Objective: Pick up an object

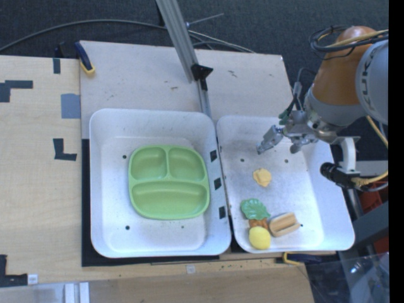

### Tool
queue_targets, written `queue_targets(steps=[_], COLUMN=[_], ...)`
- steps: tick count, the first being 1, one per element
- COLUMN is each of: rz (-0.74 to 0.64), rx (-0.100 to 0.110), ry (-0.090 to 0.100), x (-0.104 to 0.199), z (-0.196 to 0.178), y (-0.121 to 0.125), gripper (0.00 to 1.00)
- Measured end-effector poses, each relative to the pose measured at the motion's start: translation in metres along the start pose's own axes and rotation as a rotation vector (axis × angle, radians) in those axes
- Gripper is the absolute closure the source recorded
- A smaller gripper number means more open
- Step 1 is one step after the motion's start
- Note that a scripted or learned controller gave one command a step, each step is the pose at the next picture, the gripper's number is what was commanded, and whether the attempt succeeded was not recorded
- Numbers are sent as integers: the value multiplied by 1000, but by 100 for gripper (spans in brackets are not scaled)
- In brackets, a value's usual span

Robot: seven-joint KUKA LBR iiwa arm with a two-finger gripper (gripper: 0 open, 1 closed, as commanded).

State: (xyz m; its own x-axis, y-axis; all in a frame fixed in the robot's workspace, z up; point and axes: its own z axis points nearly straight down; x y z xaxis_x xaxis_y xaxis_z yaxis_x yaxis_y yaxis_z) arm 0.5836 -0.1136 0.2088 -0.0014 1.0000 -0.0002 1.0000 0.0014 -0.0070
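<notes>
A small pale-yellow lump lies on the floor of the right bin, just below the tool in the camera view and a little to its left — near it, but not touching. Farther down from the tool, by the bin's near wall, three more pieces sit bunched together: a green leafy toy on an orange base, a round yellow piece touching it from below, and a tan, bun-like piece just to their right.

The tool hangs over the upper part of the right bin with its two fingers spread apart and nothing between them. The grey arm with its orange band comes in from the right behind it.

Well to the left of the tool, the left bin holds a green divided plate lying flat. Both bins rest on the desk — a slanted metal pole crosses above it.
</notes>
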Motion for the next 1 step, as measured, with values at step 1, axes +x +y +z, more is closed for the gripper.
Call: queue_targets(steps=[1], rz=[0], rx=[1], ry=[1], x=[-1], z=[62], y=[-8], gripper=[0])
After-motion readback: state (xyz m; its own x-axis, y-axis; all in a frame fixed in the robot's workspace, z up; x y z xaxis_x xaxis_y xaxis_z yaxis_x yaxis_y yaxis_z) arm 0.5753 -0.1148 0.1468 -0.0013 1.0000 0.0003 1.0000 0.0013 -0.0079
